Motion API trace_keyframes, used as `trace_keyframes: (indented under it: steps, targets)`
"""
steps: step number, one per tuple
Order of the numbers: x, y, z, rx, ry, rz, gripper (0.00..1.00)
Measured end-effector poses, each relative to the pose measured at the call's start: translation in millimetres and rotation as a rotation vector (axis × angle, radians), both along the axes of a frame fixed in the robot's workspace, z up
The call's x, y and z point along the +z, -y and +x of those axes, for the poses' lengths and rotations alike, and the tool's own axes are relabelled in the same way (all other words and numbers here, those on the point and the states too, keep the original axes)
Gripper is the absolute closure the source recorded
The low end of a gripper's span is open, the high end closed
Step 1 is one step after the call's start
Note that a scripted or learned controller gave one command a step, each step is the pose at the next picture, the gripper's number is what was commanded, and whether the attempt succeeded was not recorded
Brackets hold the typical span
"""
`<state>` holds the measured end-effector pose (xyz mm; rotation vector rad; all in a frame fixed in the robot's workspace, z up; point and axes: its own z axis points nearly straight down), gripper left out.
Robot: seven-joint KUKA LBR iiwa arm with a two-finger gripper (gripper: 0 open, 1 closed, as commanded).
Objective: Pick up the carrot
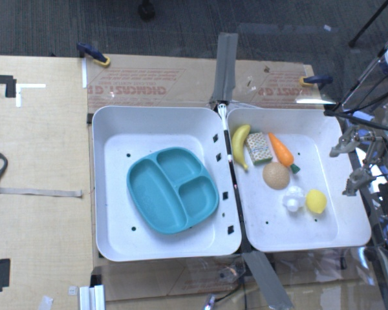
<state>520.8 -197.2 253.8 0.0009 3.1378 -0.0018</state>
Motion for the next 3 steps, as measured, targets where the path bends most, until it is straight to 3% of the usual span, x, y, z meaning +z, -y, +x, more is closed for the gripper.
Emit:
trace_keyframes:
  steps: [1,2,3]
  targets:
    - [-113,-75,11,-0.049,-0.001,0.001,0.00]
    - [-161,-70,74,-0.233,0.000,0.001,0.00]
    - [-94,-51,120,-0.236,0.004,0.001,0.00]
